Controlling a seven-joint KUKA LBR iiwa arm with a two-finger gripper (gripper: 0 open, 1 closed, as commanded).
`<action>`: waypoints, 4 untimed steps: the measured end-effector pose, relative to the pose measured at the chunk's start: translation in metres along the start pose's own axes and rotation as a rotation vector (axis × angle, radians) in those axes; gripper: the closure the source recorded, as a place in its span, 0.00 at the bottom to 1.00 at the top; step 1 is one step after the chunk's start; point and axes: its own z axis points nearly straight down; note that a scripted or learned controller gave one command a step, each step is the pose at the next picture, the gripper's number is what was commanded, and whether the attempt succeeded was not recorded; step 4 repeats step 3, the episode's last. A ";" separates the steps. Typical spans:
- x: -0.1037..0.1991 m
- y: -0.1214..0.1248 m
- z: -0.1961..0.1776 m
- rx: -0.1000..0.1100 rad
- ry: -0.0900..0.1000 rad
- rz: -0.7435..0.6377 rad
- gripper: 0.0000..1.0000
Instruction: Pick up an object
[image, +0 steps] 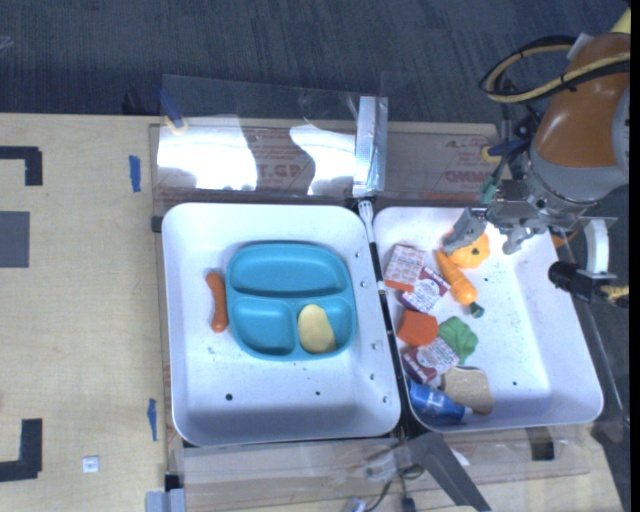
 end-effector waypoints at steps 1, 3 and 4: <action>-0.013 -0.002 0.127 -0.018 -0.002 -0.091 0.00; 0.020 0.058 0.051 0.025 0.000 -0.059 1.00; 0.020 0.058 0.051 0.025 0.000 -0.059 1.00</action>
